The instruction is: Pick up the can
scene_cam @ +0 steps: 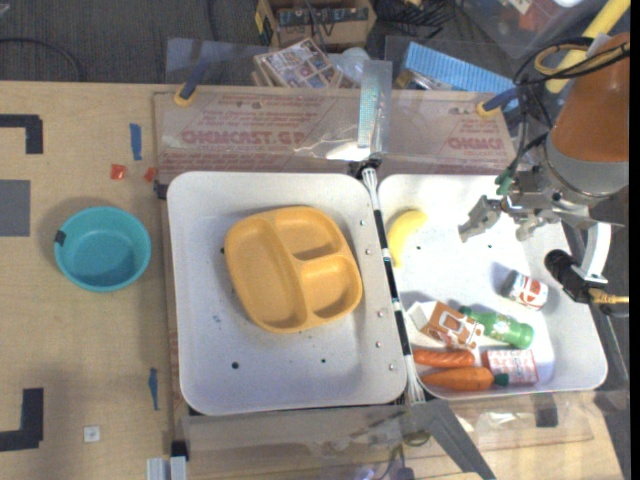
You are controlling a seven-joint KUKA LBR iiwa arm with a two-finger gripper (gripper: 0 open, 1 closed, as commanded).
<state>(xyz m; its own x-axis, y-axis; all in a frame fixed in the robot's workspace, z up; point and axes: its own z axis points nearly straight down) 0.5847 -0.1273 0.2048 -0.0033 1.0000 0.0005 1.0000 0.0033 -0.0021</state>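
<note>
A small white and red can (527,290) lies on its side in the right bin (590,368), near that bin's right wall. My gripper (503,222) hangs above the bin's upper middle, up and a little left of the can and apart from it. Its two fingers (479,219) are spread open with nothing between them.
A yellow lemon (404,232) sits at the right bin's left wall. A green bottle (497,326), an orange carton (447,325), two carrots (455,368) and a red and white pack (514,366) crowd its front. The left bin (200,368) holds a yellow divided plate (292,266). A teal bowl (102,249) stands on the bench.
</note>
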